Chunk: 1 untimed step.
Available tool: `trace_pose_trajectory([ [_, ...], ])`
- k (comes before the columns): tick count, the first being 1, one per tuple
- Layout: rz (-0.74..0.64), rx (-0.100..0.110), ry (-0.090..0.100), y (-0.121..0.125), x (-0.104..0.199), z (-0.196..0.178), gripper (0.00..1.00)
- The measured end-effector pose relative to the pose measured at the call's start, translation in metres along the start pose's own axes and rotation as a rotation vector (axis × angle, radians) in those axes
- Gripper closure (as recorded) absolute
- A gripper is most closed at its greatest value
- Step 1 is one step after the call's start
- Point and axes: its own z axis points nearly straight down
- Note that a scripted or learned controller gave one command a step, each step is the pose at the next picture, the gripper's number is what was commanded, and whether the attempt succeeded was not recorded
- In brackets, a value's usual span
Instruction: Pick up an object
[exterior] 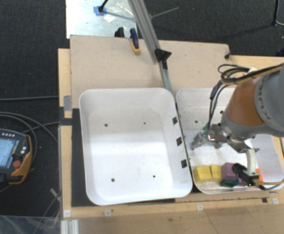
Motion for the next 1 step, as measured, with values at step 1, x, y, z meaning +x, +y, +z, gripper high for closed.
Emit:
trace_pose_trajectory([
  [1,0.002,-0.008,-0.001,-0.0514,0.0189,-0.1070,0.00],
])
